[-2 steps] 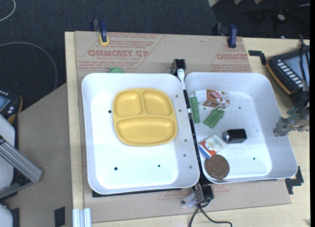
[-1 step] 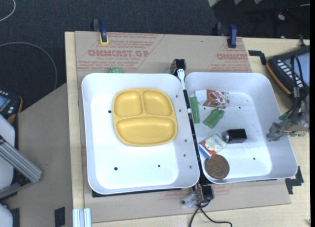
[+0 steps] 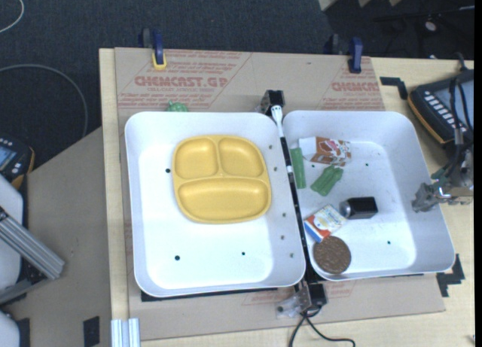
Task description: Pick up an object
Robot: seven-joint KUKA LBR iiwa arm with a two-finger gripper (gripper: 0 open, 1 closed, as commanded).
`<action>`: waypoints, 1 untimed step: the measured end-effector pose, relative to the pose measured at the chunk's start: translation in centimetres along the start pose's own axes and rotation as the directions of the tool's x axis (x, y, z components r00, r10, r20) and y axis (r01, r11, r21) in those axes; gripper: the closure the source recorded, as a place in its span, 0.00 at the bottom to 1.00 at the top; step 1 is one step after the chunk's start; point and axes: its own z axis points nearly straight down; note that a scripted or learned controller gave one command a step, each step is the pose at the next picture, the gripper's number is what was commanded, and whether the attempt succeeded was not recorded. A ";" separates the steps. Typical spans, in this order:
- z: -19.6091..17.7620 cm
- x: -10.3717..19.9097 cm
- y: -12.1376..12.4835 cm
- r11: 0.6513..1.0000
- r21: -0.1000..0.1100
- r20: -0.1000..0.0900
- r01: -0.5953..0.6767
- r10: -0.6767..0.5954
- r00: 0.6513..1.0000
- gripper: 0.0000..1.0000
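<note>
The right bin [image 3: 392, 251] holds several small objects. A white and red packet [image 3: 325, 150] lies near its back. Beside the packet are a green stick [image 3: 298, 168] and a green piece [image 3: 327, 180]. A black block [image 3: 360, 207] sits near the middle. A small white, red and blue packet [image 3: 324, 221] and a brown round disc [image 3: 331, 254] lie at the front left. My gripper [image 3: 432, 193] is at the bin's right rim, well to the right of the black block, with nothing seen in it.
The left bin [image 3: 151, 248] holds a yellow divided plate [image 3: 221, 178]. A black cable and connector [image 3: 273, 101] sit at the back between the bins. A dark device [image 3: 444, 108] lies at the bench's right edge. Blue clamps [image 3: 156, 46] hold the board's back edge.
</note>
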 end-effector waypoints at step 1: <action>-1.0 0.0 0.1 1.000 -0.003 0.002 0.000 0.000 1.000 1.00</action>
